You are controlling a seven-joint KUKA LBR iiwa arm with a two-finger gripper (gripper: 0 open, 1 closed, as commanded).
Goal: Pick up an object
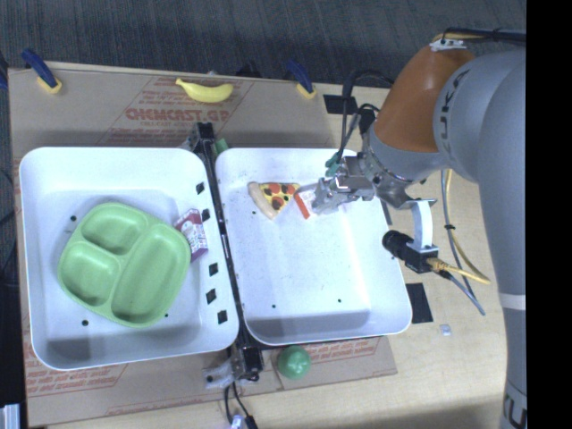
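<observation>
Two white bins, arm over the right one

Left bin holds a green divided plate and small packet. Right bin holds a pizza slice just beside the gripper.

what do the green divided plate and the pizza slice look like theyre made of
The green divided plate looks like moulded plastic with a smooth, slightly matte finish: uniform colour, soft rounded compartment edges. The pizza slice seems a toy, likely plastic or rubber, given its flat painted-looking toppings; it is too small to be sure.
</observation>
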